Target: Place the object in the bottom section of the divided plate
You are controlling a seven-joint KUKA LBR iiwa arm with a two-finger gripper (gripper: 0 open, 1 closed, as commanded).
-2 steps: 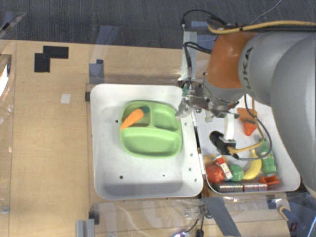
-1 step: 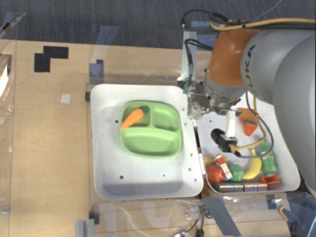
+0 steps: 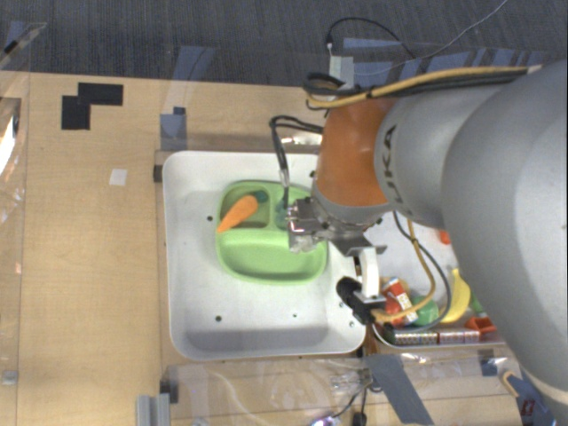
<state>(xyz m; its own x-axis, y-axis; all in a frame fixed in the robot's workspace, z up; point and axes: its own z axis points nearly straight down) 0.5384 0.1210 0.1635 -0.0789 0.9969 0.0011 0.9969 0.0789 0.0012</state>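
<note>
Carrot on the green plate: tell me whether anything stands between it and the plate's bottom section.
The carrot lies in the upper left compartment of the green divided plate. Between it and the large bottom section there is only the plate's low divider ridge. The gripper hangs over the plate's right side, beside that path.

1. You see a light wooden table (image 3: pixel 80 264) spanning the lower part of the view.
2. Beyond its far edge lies dark grey carpet floor (image 3: pixel 222 16).
3. Black block markings (image 3: pixel 89 105) sit on the table's far left.
4. Light is even, with soft reflections.
</note>
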